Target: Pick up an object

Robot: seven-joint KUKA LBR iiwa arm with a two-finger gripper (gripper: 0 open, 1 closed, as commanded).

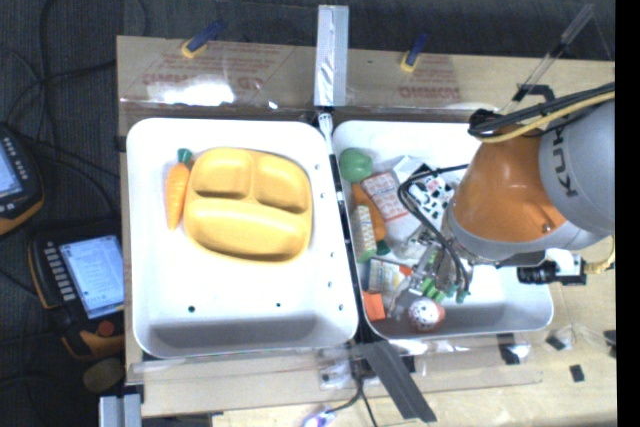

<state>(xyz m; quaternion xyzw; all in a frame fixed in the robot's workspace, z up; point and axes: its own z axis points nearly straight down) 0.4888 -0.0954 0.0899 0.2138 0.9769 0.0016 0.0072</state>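
Hand (437,277) hangs low over the cluttered right bin (535,313), so I judge the reaching step. I cannot tell how it is set. Nearest targets are a white ball (425,314) and small packets (381,190). Next it must lower onto 1 item. Left bin (150,295) carries a yellow tray (249,203) and carrot (176,193).

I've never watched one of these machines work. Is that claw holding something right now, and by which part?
It cannot be told. The gripper is down among the clutter in the right bin, and nothing is plainly seen between its tips.
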